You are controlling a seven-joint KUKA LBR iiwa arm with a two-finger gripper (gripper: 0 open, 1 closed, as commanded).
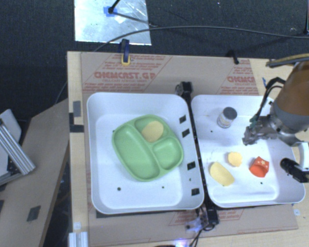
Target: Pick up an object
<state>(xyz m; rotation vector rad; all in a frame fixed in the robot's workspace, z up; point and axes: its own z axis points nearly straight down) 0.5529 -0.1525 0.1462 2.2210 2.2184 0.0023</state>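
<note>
Pincer low in right bin, above red object, near small can; finger state: can't tell.

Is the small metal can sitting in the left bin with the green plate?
No, the small metal can stands in the right bin, while the green divided plate lies in the left bin.

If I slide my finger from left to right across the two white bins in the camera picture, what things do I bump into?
Green divided plate → yellow food piece on the plate → long yellow piece → small yellow piece → gripper → red piece.
</note>
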